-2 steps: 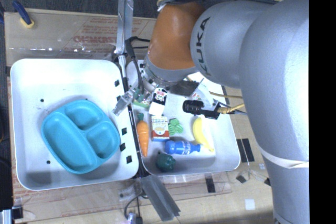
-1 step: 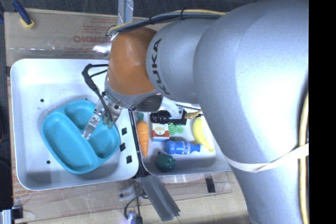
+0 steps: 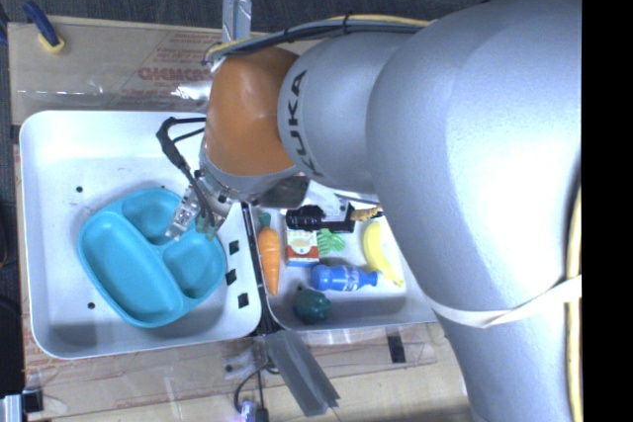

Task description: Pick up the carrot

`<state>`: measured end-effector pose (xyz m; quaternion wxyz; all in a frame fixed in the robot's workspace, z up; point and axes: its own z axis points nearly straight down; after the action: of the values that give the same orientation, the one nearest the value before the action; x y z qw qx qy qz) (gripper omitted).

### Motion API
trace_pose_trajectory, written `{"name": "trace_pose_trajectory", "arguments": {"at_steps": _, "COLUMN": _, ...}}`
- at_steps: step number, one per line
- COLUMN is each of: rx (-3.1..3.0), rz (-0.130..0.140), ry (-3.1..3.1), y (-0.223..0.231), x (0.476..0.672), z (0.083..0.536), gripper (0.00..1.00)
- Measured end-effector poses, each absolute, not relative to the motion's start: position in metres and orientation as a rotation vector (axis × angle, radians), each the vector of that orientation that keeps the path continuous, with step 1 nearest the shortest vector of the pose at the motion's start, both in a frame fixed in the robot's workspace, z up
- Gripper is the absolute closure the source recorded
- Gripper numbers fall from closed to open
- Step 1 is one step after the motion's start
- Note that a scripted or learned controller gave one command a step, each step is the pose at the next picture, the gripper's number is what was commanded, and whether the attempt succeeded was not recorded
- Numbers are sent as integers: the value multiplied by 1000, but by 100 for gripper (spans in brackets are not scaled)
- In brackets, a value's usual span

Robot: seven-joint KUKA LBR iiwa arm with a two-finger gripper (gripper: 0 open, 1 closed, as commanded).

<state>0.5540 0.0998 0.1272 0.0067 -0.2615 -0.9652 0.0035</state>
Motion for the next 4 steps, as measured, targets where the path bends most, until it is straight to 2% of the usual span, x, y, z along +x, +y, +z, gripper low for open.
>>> {"name": "trace_pose_trajectory", "arguments": {"at_steps": 1, "rx": -669, "rz": 3, "ry": -3066, "y": 210, "x": 599, "z": 211, "gripper": 100}}
{"name": "trace_pose_trajectory", "arguments": {"at_steps": 2, "rx": -670, "rz": 3, "ry": -3066, "y": 210, "x": 599, "z": 210, "gripper": 0}}
{"name": "trace_pose_trajectory", "arguments": {"at_steps": 3, "rx": -730, "rz": 4, "ry": -3051, "y": 158, "x": 596, "z": 89, "gripper": 0}}
{"name": "trace_pose_trajectory", "arguments": {"at_steps": 4, "rx": -791, "rz": 4, "ry": -3036, "y": 109, "x": 589, "z": 244, "gripper": 0}}
